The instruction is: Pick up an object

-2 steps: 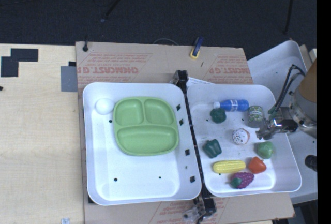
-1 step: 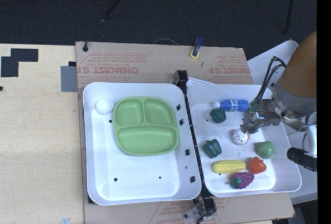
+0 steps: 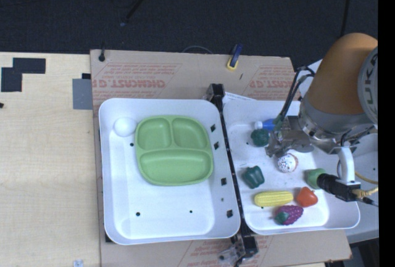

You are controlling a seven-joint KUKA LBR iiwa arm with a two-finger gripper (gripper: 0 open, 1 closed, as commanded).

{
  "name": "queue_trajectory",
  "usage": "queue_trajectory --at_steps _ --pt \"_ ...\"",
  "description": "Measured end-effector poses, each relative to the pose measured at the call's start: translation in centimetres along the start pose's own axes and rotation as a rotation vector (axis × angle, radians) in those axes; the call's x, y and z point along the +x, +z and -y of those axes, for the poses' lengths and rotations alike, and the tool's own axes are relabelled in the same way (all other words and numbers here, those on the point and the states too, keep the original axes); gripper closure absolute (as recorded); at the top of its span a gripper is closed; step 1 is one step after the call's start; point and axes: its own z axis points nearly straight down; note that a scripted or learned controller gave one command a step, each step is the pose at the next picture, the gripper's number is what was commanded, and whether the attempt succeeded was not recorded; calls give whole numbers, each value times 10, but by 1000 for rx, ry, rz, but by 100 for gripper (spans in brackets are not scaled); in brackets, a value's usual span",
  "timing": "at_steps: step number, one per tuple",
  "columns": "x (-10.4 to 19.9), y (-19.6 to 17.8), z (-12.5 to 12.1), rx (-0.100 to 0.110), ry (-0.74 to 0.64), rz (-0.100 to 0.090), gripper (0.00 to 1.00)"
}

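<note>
The end effector point(image 3: 279, 150) hangs low in the right white plastic bin point(image 3: 345, 220), presumably placed to try for a toy; whether it is clenched or released I cannot tell. Just beside it toward the camera lies a speckled white ball point(image 3: 287, 163), the likeliest target. A dark green toy pepper point(image 3: 253, 176) sits a little farther out, a yellow corn cob point(image 3: 273, 198) beyond. Well away leftward, the other bin point(image 3: 117, 216) carries a pale green divided plate point(image 3: 173, 150).
</note>
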Motion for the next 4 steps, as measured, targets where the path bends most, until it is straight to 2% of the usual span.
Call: queue_trajectory --at_steps 2,3,4 --pt "104 -2 -49 -2 0 1 100" --pt "95 -6 -53 -1 5 2 100" --pt "106 -1 -58 -1 4 3 100"
